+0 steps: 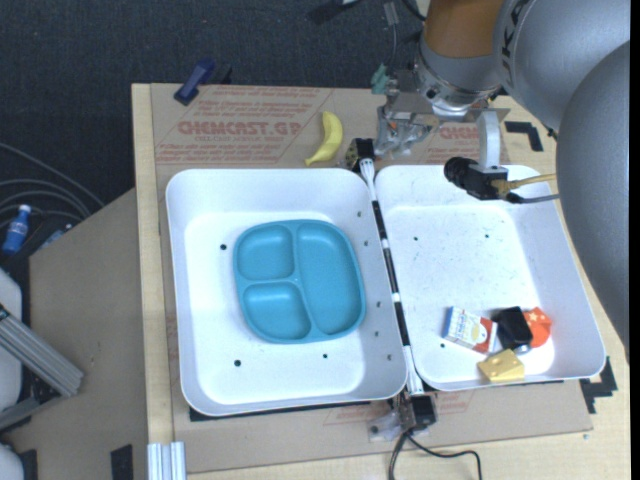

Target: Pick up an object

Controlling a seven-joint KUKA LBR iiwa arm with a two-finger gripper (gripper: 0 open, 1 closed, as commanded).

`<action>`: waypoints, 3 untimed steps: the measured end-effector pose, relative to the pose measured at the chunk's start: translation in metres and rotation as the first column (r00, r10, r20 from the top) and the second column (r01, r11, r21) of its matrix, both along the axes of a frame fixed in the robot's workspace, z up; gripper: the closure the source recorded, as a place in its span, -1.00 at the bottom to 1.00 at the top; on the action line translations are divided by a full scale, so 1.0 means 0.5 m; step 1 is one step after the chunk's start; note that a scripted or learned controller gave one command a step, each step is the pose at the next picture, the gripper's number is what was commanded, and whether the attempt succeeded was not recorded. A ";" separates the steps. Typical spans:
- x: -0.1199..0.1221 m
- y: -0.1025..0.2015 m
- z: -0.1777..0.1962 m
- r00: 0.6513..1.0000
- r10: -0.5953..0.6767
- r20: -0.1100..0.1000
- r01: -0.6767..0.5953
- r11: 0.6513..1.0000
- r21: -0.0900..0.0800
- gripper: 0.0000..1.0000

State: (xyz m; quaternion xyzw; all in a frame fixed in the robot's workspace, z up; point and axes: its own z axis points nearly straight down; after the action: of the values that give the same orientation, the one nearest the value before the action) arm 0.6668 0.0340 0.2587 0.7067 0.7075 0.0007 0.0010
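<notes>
My gripper (398, 140) hangs over the bench just behind the back rims of the two bins, near where they meet. A yellow banana (326, 139) lies on the bench to its left, outside the bins. Far from the gripper, in the front right corner of the right bin (470, 258), sits a small cluster. It holds a white and red packet (464, 328), a black block (513, 327), an orange piece (539, 327) and a yellow wedge (501, 367). In the left bin (200, 268) rests a blue divided plate (298, 280).
A blue object (194, 81) lies at the bench's back left corner. Cables and a blue-capped bottle (17, 226) are on the floor at left. The grey arm (560, 48) fills the upper right, above the right bin's far side.
</notes>
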 end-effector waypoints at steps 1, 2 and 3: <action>0.000 0.052 0.008 1.000 0.000 0.000 0.000 1.000 0.000 1.00; -0.001 -0.072 0.019 1.000 -0.003 0.000 0.003 1.000 -0.001 1.00; -0.002 -0.061 -0.060 1.000 -0.001 -0.006 0.001 1.000 0.000 1.00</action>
State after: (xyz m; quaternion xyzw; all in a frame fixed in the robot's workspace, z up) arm 0.6660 0.0037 0.2285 0.7069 0.7073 -0.0012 -0.0012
